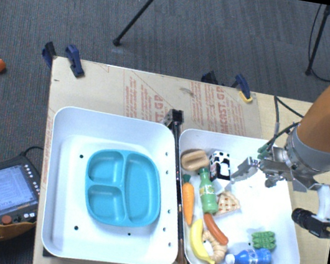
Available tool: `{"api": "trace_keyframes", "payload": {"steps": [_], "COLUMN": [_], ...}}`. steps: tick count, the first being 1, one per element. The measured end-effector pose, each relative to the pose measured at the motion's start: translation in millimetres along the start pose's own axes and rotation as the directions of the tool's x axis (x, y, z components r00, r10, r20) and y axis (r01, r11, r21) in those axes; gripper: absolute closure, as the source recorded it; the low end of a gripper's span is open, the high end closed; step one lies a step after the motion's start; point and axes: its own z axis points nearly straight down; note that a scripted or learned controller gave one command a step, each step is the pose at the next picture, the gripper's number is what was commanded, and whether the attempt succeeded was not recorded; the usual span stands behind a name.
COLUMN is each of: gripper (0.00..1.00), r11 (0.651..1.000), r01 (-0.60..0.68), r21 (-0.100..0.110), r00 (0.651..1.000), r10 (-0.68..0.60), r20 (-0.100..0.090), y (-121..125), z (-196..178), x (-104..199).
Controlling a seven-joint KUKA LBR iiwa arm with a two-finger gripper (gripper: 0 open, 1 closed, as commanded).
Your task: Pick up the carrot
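The orange carrot (186, 203) lies lengthwise along the left wall of the right bin (266, 203), between that wall and a green bottle (207, 192). My gripper (257, 175) hangs over the upper middle of the right bin, to the right of and above the carrot and well apart from it. Its fingers are spread, with nothing between them. The grey arm with its orange band comes in from the upper right.
The right bin also holds a bun (194, 159), a black-and-white cow toy (220, 164), a waffle piece (227, 203), a sausage (216, 227), a banana (195, 241), a blue bottle (250, 258) and a green toy (263, 239). A blue divided plate (123, 187) lies in the left bin (68, 143).
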Motion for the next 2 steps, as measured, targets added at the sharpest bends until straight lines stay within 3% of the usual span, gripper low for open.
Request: {"api": "trace_keyframes", "payload": {"steps": [1,2], "gripper": [0.00,0.00], "r11": [0.974,0.949], "r01": [-0.226,-0.314], "r21": [0.002,0.003], "r00": [0.974,0.949], "r10": [0.226,0.314], "r20": [-0.001,-0.001], "y": [-62.4,-81.7], "z": [42.8,143.1], "x": [48.4,34.4]}}
